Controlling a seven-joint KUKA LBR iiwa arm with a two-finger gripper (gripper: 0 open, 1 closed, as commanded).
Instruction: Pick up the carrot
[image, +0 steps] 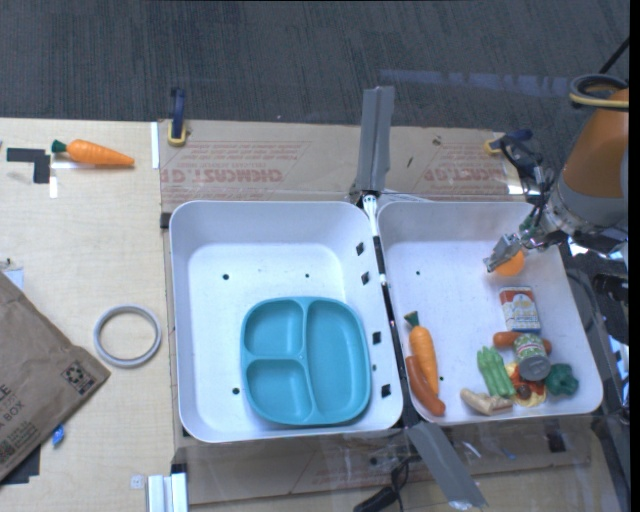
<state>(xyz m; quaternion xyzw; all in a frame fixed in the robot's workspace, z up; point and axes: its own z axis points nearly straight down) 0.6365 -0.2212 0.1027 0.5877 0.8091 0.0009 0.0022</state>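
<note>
The carrot (423, 352) is being seen lying in the right bin (450, 235), close along its left wall toward the front, leafy end pointing to the back. A red pepper (424, 388) is being pressed against its front side. The gripper (503, 253) is being held low over the same bin's back right corner, well apart from the carrot, with a small orange piece (513, 265) showing right at its tip. Whether the gripper is clenched or released cannot be told, nor whether that piece is being grasped. A labelled can (520, 309) and green vegetables (494, 371) are being carried along the bin's right side. A teal divided plate (305, 360) is being carried in the left bin (265, 225). A second carrot (95, 153) is being left on the bench's far left corner.
</note>
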